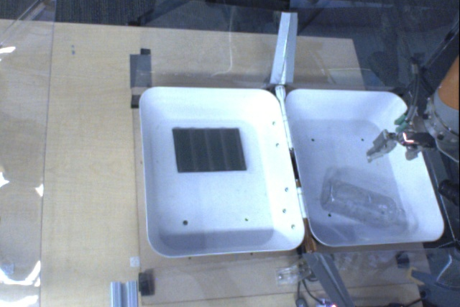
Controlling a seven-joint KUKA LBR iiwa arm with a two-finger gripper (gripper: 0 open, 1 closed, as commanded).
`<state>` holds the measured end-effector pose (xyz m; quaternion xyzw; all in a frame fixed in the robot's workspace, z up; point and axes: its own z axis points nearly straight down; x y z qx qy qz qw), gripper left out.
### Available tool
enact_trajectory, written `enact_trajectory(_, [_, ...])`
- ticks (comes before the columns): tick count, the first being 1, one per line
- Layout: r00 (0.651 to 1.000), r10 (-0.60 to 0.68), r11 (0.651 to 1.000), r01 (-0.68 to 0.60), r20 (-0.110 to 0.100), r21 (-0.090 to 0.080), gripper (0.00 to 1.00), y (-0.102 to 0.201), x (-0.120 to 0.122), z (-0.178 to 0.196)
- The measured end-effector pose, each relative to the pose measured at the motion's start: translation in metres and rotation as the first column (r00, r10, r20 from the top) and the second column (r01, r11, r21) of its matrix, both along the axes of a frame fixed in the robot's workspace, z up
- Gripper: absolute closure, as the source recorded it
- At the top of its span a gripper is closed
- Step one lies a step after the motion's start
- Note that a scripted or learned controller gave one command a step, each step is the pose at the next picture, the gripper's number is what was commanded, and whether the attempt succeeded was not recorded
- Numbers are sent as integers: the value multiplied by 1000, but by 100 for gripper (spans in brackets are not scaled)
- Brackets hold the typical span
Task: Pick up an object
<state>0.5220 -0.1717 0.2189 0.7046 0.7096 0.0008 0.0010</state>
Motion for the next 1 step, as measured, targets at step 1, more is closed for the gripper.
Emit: enact_trajectory(1, [985,-173,985,173,11,2,0,45,12,-129])
